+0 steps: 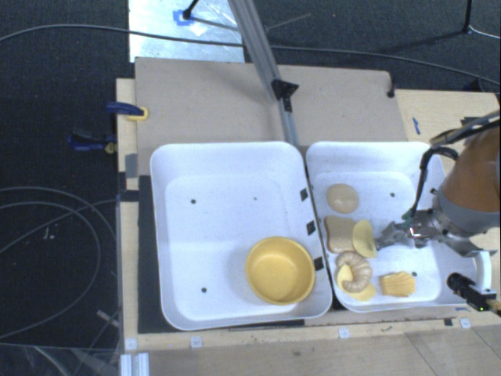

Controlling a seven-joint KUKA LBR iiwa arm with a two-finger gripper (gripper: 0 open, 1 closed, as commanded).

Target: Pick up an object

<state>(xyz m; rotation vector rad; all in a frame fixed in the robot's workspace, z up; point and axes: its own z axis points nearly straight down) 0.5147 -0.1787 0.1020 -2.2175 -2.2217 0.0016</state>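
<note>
While hand [389, 233] hovers — beside pale yellow chip [363, 239] | curved, thin

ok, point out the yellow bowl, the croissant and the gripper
yellow bowl [280, 270], camera view, inner floor
croissant [355, 270], camera view, middle of its curl
gripper [385, 234], camera view, fingertip end

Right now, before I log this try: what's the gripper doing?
Gripper: in the right bin, beside the yellow slice; open or shut cannot be told.
</note>
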